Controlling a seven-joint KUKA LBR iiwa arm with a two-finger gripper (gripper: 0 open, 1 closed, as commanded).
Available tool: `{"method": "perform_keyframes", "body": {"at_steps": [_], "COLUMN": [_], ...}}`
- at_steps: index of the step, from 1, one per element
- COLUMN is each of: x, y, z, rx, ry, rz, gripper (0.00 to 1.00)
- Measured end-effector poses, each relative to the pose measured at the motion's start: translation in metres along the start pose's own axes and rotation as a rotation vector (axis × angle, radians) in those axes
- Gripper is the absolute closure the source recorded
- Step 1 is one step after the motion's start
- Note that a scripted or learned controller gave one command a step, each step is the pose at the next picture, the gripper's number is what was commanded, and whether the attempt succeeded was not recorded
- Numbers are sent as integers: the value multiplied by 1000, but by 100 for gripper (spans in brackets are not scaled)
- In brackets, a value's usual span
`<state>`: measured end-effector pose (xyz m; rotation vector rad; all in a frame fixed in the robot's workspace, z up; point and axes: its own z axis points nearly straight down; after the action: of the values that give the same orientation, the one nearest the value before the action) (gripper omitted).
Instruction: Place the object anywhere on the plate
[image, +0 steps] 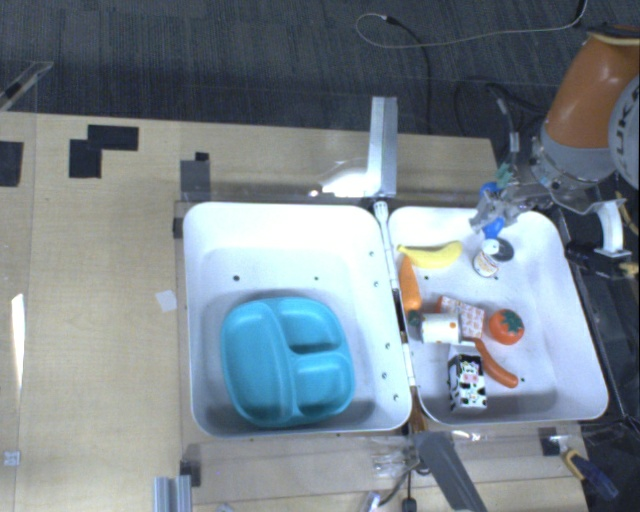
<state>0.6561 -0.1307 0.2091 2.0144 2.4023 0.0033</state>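
Up at the far right corner of the right bin, the gripper hangs low over the floor; whether its jaws are apart or together cannot be told. Just below it lies a small round object, beside a yellow banana. Nearer the front lie a carrot, a tomato, a red sausage and a black-and-white carton. The blue plate, with compartments, sits in the left bin.
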Motion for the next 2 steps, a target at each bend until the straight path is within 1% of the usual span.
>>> {"method": "perform_keyframes", "body": {"at_steps": [1, 2], "x": [92, 157], "y": [-57, -92], "z": [23, 24], "rx": [2, 3], "ry": [3, 4], "rz": [141, -21], "gripper": [100, 100]}}
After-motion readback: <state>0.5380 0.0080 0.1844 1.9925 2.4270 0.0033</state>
